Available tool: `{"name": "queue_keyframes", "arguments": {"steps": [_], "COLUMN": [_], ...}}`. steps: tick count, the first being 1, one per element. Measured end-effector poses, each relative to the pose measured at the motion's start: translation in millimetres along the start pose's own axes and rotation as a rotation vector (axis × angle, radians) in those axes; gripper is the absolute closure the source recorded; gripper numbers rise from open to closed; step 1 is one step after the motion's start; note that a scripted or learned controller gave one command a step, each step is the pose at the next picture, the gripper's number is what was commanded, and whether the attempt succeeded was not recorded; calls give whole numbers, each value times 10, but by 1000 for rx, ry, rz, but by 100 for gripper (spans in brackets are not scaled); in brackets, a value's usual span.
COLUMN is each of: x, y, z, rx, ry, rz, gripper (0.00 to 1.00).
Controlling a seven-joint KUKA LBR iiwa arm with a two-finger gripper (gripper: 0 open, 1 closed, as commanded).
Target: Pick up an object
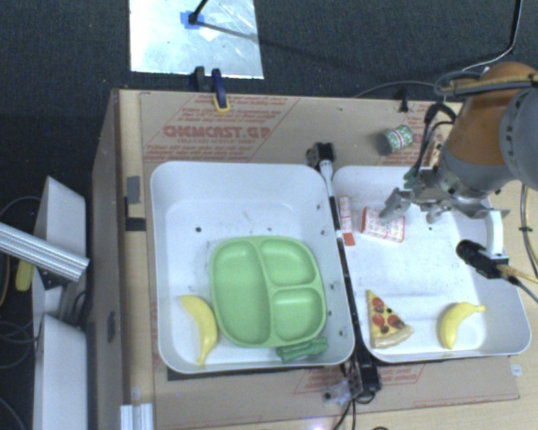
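The small flat red-and-white packet (383, 225) lies in the right white bin (500, 337), in its far half, just beside the claw (419, 201), which hangs over it with fingers spread and nothing between them. This looks like the approach step; the next move likely calls for lowering squarely onto the packet (thin, so hard to pinch). Nearer the camera than the packet lie a toy pizza slice (387, 321) and a yellow plastic banana (456, 322), well apart from it. Nothing blocks the descent.
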State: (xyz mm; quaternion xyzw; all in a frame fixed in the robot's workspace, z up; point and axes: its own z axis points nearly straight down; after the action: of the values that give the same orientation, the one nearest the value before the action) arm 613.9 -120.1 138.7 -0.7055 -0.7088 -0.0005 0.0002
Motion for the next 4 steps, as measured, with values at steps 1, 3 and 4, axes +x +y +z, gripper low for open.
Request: {"name": "queue_keyframes", "arguments": {"steps": [1, 3, 4], "x": [244, 732, 950], "y": [242, 51, -605], "z": [492, -655, -898], "rx": [-11, -4, -1], "ry": [-7, -1, -1], "rz": [1, -1, 2], "gripper": [0, 100, 100]}}
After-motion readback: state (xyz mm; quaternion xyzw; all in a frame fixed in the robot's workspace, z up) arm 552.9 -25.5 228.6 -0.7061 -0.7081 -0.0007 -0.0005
